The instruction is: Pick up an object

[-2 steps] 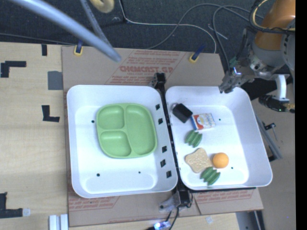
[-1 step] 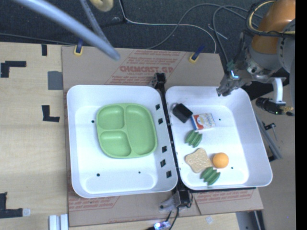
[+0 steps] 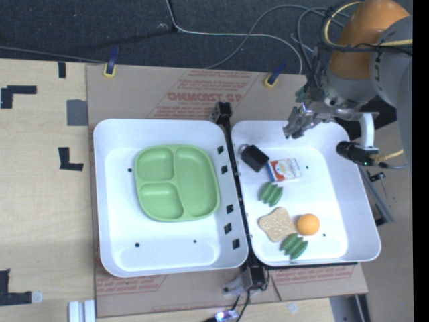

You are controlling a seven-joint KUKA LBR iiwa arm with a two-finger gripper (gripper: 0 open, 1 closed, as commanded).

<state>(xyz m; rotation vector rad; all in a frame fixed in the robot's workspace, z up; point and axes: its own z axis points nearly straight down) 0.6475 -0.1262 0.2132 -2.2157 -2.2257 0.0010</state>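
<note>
Claw [image 3: 295, 127] over the back edge of the right bin [image 3: 348, 200], nothing between its fingers, can't tell if open or closed; right bin holds black block [image 3: 255, 157], small carton [image 3: 285, 170], orange [image 3: 308, 225], bread slice [image 3: 276, 225]; green divided plate [image 3: 177, 182] in left bin [image 3: 114, 200].

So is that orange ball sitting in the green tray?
No, the orange ball lies in the right bin; the green tray is in the left bin.

wooden bench [image 3: 40, 200], cardboard sheet [image 3: 201, 92], dark carpet [image 3: 80, 12] behind.
</note>
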